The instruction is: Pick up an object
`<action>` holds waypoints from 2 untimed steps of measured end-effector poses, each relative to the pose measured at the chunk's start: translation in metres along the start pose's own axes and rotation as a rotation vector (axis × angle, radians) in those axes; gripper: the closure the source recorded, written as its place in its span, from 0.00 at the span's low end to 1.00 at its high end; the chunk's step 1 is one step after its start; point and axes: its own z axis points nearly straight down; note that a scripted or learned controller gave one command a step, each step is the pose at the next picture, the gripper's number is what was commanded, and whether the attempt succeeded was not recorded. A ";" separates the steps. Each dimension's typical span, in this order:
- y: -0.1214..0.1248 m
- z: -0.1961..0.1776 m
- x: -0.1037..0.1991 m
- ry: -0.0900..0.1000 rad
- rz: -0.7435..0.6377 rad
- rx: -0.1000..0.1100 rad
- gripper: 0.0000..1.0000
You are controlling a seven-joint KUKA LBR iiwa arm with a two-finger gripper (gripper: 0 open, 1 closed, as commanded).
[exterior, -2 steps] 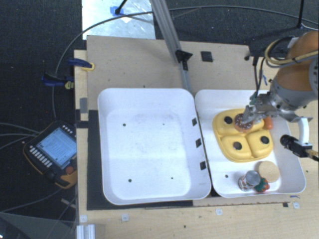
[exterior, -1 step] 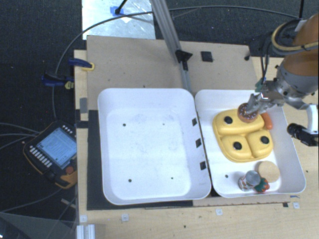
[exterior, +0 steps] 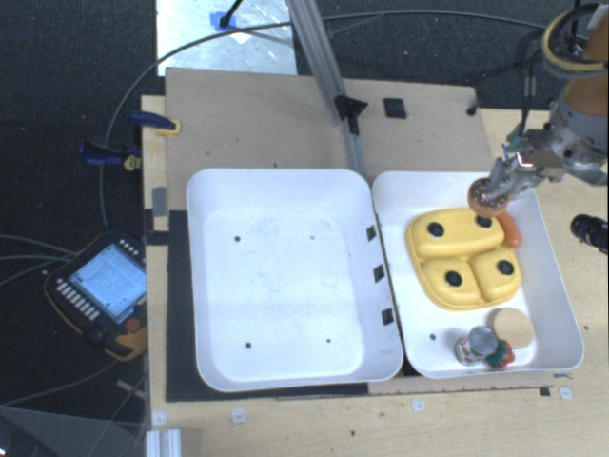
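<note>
In the right bin (exterior: 557, 284) lies a large yellow plastic piece (exterior: 461, 255) with three lobes and black dots. An orange item (exterior: 511, 228) peeks out at its upper right edge. Near the bin's front wall sit a round beige disc (exterior: 515, 326) and a small multicoloured object (exterior: 479, 347). My gripper (exterior: 489, 196) reaches in from the right and hangs over the far edge of the yellow piece, just left of the orange item. A brownish round shape shows at its tip; whether that is an object or part of the gripper is unclear.
The left bin (exterior: 205, 255) stands beside the right one, with black clips (exterior: 378, 272) along the shared wall. A slanted metal pole (exterior: 319, 46) crosses the back of the bench. A handheld pendant (exterior: 100, 288) lies off the bench at left.
</note>
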 end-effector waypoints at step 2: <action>-0.007 0.017 0.085 0.002 -0.003 0.005 1.00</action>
